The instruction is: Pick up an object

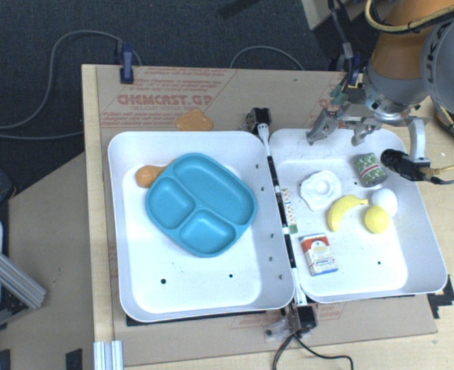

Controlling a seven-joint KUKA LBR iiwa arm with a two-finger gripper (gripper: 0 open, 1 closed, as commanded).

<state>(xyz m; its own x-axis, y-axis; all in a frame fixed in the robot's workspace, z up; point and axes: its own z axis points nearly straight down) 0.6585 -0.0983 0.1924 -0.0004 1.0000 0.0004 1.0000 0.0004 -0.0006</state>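
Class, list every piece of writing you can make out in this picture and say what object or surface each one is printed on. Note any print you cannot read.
"CHEMCAST GP" in large red letters on the brown protective sheet covering the bench, behind the left bin.
A line of smaller red print above it on the same sheet: too small to read.
The small red and white carton in the right bin: print too blurred to read.
The green can: label unreadable.
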